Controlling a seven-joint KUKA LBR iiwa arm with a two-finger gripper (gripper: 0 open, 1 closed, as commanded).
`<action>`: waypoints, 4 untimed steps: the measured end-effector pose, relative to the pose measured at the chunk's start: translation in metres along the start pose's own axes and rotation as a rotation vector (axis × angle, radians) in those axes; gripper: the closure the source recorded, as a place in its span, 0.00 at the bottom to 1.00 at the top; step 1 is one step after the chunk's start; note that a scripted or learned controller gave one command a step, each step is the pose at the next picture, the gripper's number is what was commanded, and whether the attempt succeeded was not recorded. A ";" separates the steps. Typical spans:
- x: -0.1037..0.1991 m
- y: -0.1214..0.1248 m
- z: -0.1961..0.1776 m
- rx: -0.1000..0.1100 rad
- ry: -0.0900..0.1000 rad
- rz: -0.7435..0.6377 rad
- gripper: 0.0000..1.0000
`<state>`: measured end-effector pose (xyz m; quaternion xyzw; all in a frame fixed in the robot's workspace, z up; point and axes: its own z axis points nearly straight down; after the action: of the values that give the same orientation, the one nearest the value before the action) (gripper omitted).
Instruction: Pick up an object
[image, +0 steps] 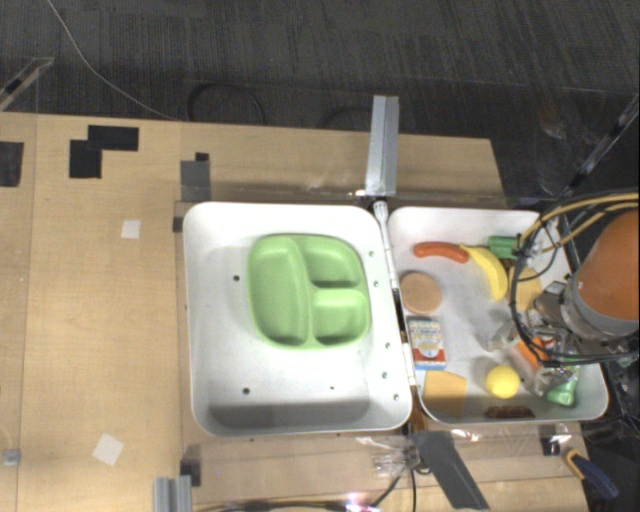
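The right bin (455, 222) holds several toy foods. A red sausage (441, 252) and a yellow banana (489, 270) lie at the back. A brown round cookie (421, 293) and a small printed carton (426, 339) sit along the left wall. An orange cheese wedge (446, 384), a yellow lemon (502, 381) and a dark brown piece (508, 410) lie at the front. My gripper (538, 357) hangs low over the bin's right side, wrapped in cables, next to an orange piece (527, 351) and above a green piece (561, 393). Nothing is visibly lifted.
The left bin (215, 400) holds a green divided tray (305, 290). A metal post (383, 150) stands behind the seam between the bins. The arm's orange band (612, 268) and looping cables (530, 270) cover the right bin's far right side.
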<state>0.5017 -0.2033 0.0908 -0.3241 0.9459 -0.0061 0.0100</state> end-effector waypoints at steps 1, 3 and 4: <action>-0.075 0.051 -0.001 0.004 0.002 0.129 0.00; -0.158 -0.006 0.004 -0.008 0.004 0.233 0.00; -0.149 0.012 0.003 -0.007 0.005 0.294 0.00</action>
<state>0.6121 -0.1020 0.0895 -0.1822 0.9832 -0.0018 0.0074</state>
